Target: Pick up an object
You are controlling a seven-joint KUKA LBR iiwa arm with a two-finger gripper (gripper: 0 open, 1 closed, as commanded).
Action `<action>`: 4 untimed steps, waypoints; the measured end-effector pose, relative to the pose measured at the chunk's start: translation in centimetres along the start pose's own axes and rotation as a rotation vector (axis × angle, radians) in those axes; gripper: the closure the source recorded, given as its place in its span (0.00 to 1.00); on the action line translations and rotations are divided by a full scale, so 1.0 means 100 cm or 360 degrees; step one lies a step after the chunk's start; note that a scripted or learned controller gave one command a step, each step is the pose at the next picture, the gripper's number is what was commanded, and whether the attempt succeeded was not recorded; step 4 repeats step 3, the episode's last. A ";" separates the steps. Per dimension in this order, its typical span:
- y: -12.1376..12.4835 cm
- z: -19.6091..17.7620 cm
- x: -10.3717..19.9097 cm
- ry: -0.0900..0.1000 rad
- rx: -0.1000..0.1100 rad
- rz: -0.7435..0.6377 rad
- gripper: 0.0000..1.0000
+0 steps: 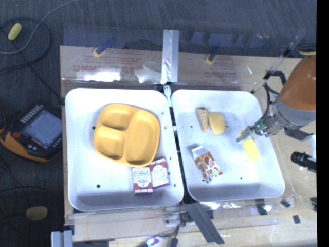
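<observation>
My gripper point(250, 133) hangs low over the right side of the right bin point(267, 187), coming in from the grey arm with its orange band point(304, 84). Just below it a small yellow block point(251, 150) lies flat on the bin floor, close to the gripper's tip. Further left in the same bin lie a tan bread-like roll point(203, 119) and a round yellow piece point(216, 122), touching each other. A brown and white packet point(206, 163) lies near the bin's front.
The left bin point(77, 189) holds a yellow divided plate point(126, 133) and two small red and white boxes point(150, 176) at its front right. A ridge point(175, 138) separates the bins. A handheld pendant point(36, 133) lies on the floor at left.
</observation>
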State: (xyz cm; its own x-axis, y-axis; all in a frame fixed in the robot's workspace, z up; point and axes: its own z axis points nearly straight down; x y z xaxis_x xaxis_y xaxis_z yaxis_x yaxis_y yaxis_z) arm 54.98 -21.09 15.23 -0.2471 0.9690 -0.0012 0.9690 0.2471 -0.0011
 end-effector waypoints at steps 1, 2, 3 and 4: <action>0.065 -0.038 0.035 0.0002 -0.0001 -0.0064 1.00; 0.058 -0.007 0.045 0.0003 0.0002 0.0504 1.00; 0.105 -0.041 0.075 0.0000 0.0003 0.0623 1.00; 0.105 -0.041 0.075 0.0000 0.0003 0.0623 1.00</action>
